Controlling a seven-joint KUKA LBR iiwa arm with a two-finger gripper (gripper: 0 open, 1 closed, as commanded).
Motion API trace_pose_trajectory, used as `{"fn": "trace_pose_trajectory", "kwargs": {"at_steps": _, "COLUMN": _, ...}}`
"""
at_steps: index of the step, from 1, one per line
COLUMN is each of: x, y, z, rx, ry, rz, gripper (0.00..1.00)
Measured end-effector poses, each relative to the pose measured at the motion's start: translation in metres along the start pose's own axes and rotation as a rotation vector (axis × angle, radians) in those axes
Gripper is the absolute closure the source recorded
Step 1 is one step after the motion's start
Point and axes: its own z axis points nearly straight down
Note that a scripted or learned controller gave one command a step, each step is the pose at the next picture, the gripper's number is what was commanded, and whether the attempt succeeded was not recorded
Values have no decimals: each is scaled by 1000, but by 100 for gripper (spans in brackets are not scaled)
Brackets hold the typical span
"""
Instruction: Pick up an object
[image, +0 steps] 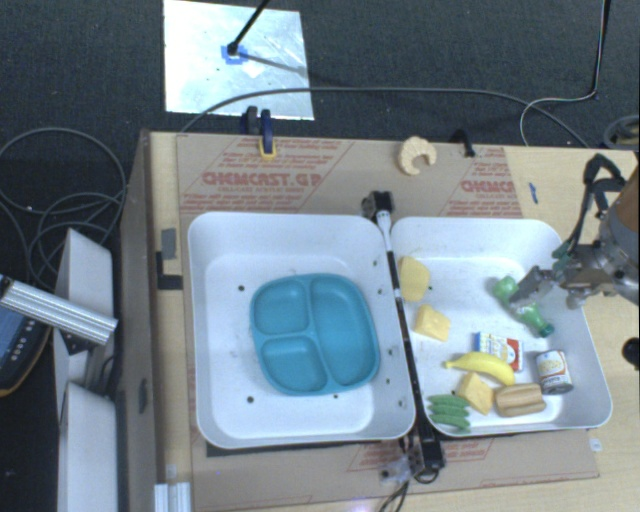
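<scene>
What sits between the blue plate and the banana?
In the camera view, the bins' shared wall and a yellow cheese wedge lie between the blue plate and the banana.

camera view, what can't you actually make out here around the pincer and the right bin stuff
- Pincer: whether its fingers are open or shut; too small and blurred, merging with the green object.
- Green object: its identity and whether it is gripped; the pincer overlaps it.
- Arm: cut off by the frame's right edge.
- Can and small box: labels too small to read.
- Bread roll: partly covers the yellow piece beside it.

End effector (532, 288) low, from right
</scene>
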Motion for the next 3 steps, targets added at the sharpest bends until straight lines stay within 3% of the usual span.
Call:
{"fn": "trace_pose_trajectory", "kwargs": {"at_steps": 2, "x": -10, "y": -7, "z": 180, "rx": -3, "ry": 0, "rz": 2, "gripper": 0}}
{"fn": "trace_pose_trajectory", "kwargs": {"at_steps": 3, "x": 15, "y": -10, "z": 187, "rx": -19, "ry": -12, "rz": 4, "gripper": 0}}
